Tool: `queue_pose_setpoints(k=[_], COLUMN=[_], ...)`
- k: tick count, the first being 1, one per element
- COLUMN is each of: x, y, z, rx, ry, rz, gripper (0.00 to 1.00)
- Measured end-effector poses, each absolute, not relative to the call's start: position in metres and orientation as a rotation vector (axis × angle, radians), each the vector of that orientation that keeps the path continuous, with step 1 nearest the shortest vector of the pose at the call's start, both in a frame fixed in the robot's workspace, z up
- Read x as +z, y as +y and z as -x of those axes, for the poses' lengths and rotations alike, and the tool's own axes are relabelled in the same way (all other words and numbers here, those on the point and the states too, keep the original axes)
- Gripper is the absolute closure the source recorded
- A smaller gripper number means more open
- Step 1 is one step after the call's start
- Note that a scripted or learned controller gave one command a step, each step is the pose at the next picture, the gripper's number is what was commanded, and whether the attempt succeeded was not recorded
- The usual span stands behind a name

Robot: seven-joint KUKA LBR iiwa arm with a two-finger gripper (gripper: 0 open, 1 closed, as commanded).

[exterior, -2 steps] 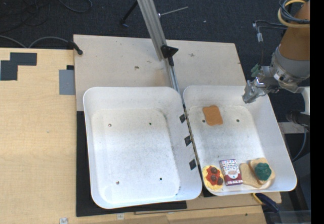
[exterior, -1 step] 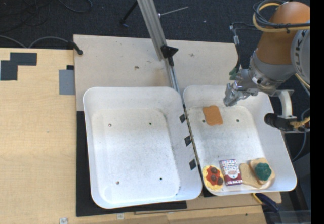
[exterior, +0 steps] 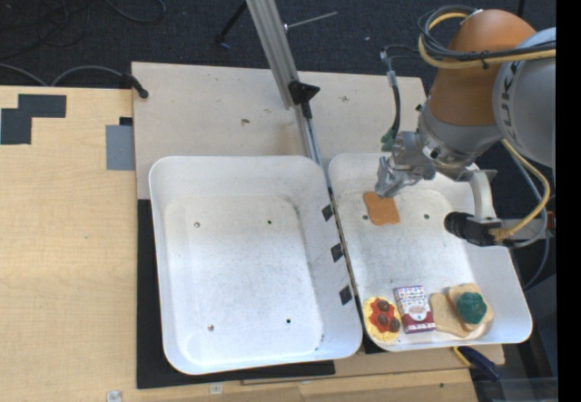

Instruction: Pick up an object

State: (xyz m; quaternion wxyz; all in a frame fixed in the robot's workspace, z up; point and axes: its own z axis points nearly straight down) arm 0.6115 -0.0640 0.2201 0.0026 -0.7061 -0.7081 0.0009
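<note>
The grey arm with its orange band reaches in from the right, and the two-finger gripper (exterior: 392, 182) hangs low over the right-hand shallow white plastic bin (exterior: 427, 250), right at the upper edge of a flat, tan-orange square piece that looks like a slice of toy toast (exterior: 382, 209). That slice lies flat on the bin floor near the bin's upper left, close to the divider between the two bins. Whether the jaws are spread or closed, I cannot tell from this angle, and nothing shows between them, so no hold can be claimed. Judging by its look, this piece should be light and fairly stiff, thin and lying flush, which leaves little to catch; the likely purchase is across two opposite edges, pressing down close to the floor so it does not skid away on the smooth plastic. Down in the bin's near corner sit other candidates, well apart from the gripper: a small round yellow disc topped with red bits (exterior: 382, 318), a little red-and-white box (exterior: 414, 309), and a tan bread-shaped piece with a green lump on top (exterior: 466, 308). The left white bin (exterior: 172, 210) lies alongside.
</note>
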Motion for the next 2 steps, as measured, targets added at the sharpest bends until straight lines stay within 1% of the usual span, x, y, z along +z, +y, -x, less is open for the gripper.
queue_pose_setpoints(k=[1,2], x=[0.215,0.228], y=[-0.011,0.045], z=[-0.605,-0.604], rx=[0.003,-0.001], ry=[-2.221,-2.225], rz=[2.214,2.213], gripper=[1.0,1.0])
